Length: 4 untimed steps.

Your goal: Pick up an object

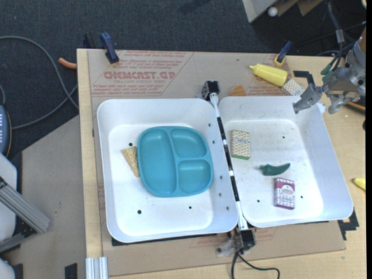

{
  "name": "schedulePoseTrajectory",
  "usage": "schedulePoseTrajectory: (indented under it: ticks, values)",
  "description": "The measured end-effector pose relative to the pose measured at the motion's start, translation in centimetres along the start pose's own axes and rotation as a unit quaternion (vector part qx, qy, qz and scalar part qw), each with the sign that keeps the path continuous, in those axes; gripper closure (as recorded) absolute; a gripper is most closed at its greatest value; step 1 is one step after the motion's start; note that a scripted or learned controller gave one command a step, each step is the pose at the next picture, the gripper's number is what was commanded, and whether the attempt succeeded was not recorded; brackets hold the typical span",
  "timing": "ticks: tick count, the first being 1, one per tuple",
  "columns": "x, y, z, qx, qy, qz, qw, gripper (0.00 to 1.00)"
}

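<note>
My gripper [318, 102] hangs over the far right corner of the right bin [325, 150], open, with nothing between its fingers. Inside that bin lie a beige patterned block [240, 143] by the left wall, a small green pepper-like piece [274, 168] in the middle, and a red box [284, 192] nearer the front. All three sit well to the left of and below the gripper in the camera view. In the left bin [110, 127] a teal divided plate [174, 160] lies flat, and a tan wedge [131, 158] pokes out from under its left edge.
A yellow object [269, 73] and a small orange bit [237, 90] lie on the board behind the right bin. Blue clamps [108, 47] [283, 51] stand at the board's far edge. A black clip [210, 89] joins the bins at the back.
</note>
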State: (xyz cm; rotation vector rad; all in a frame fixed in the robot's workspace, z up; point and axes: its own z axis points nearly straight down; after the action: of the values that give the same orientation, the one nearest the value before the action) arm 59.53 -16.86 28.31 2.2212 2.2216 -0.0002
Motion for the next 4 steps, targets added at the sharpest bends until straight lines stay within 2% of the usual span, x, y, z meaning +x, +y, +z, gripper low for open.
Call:
schedulePoseTrajectory:
  ticks: [1,2,3,4]
  values:
    - [2.0,-1.5,9.9,0.001,0.000,0.000,1.0000,0.00]
    - [3.2,-5.0,19.9,0.000,0.000,0.000,1.0000,0.00]
    - [0.1,-2.9,19.8,-0.001,-0.001,0.000,1.0000,0.00]
    - [0.1,-2.9,18.8,-0.002,-0.001,0.001,1.0000,1.00]
